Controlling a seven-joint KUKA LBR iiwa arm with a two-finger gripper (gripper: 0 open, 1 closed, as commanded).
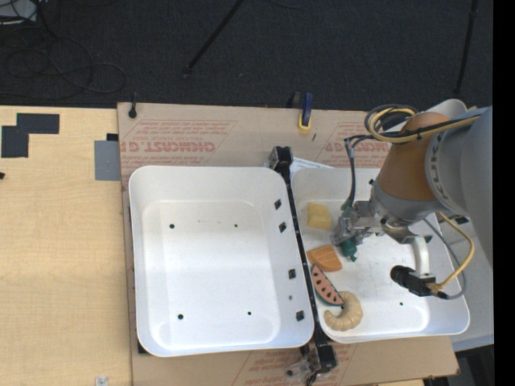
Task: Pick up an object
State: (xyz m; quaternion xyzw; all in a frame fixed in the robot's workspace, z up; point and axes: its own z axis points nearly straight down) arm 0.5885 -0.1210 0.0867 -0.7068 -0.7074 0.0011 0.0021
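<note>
a: where does the gripper (351,242) sit against the food pieces?

b: it hangs low over the right bin (434,322), near that bin's left half. the orange wedge (326,257) lies just beside it, down and to the view's left. the yellow cheese block (319,215) is up and to the left, a little further off.

a: and the jaws?

b: there's a dark teal bit at the tip, but i can't tell whether that is part of the tool or something caught, so i won't call anything held. whether they're spread or pressed together, i cannot tell.

a: which piece is the likely target?

b: my guess is the orange wedge, since it's nearest. its long side runs roughly left to right in the view. below it the watermelon slice (322,285) runs top to bottom along the divider (291,232), and the pale curled pastry (345,313) sits at the bin's lower left, touching the slice's lower end.

a: room to work?

b: tight on the left: wedge, slice and cheese all crowd near the divider wall. the floor is smooth white plastic, so a piece may slide if nudged. the left bin (153,215) is beyond the divider.
</note>
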